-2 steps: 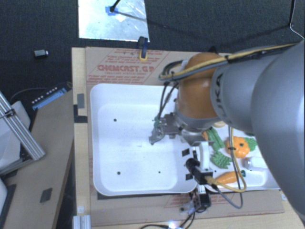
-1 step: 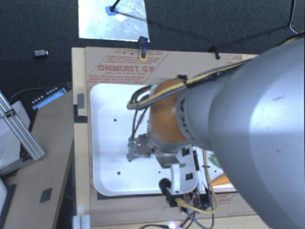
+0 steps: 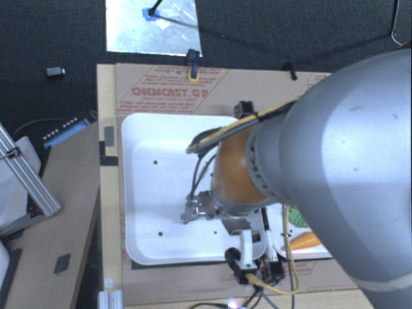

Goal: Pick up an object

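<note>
My grey arm with its orange band (image 3: 235, 172) reaches in from the right and covers most of the right side. The gripper (image 3: 192, 211) hangs low over the middle of the left white bin (image 3: 145, 172), near its right side. No object shows between or under it. In the right bin, mostly hidden by the arm, an orange carrot-like object (image 3: 306, 240) lies near the front, with a green patterned object (image 3: 297, 216) just behind it.
The bins rest on a cardboard sheet (image 3: 168, 92) with red print. A yellow and blue clamp (image 3: 192, 66) sits at its far edge. A shiny metal plate (image 3: 151, 18) lies beyond. A metal rail (image 3: 26, 179) stands at the left.
</note>
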Motion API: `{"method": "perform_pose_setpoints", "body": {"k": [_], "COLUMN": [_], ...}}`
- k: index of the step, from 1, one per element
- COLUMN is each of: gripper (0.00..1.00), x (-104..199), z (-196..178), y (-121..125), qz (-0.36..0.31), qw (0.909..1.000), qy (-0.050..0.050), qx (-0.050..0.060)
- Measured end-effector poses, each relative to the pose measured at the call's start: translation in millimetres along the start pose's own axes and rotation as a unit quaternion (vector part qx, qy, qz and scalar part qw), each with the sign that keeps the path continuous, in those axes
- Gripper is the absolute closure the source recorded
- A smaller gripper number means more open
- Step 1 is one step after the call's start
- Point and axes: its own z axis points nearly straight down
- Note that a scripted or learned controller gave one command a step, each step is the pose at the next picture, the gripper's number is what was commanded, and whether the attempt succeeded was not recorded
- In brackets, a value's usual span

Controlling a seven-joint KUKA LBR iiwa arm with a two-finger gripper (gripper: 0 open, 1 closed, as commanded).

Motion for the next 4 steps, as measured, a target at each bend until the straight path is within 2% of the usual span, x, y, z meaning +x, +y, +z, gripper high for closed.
{"method": "perform_pose_setpoints", "body": {"k": [1, 2, 3, 4], "gripper": [0.00, 0.00, 0.00, 0.00], "x": [24.2, -19.8, 28.2, -17.3], "z": [-3.7, -2.3, -29.4, -1.4], "y": [65.7, -1.2, 0.2, 32.5], "qz": [-0.004, 0.001, -0.005, 0.000], "qw": [1.0000, 1.0000, 1.0000, 1.0000], "qy": [0.001, 0.000, 0.001, 0.000], "qx": [-0.005, 0.001, -0.003, -0.002]}}
